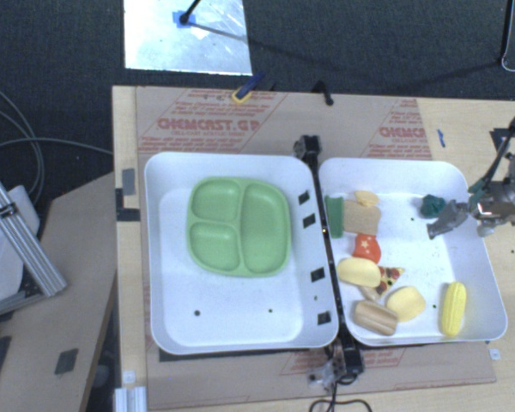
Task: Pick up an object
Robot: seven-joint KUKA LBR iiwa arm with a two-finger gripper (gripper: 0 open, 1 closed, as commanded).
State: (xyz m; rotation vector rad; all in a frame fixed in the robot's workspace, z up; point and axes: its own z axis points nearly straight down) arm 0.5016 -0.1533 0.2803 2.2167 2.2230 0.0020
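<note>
The right bin [463,178] holds several toy foods. Among them are a tan bread slice [361,218], a green block [334,215], a red piece [367,248], two pale yellow lumps [359,272] [405,302], a brown roll [375,318] and a yellow corn cob [453,308]. A dark teal object [433,203] lies near the bin's far right side. My gripper [439,225] reaches in from the right, low over the bin floor, just in front of the teal object and beside it. I see nothing held in it.
A green divided plate [239,227] lies in the left bin [167,316]. A black hinged divider [319,230] runs between the two bins. Cardboard [206,123] lines the bench under them. Bare white floor lies around my gripper.
</note>
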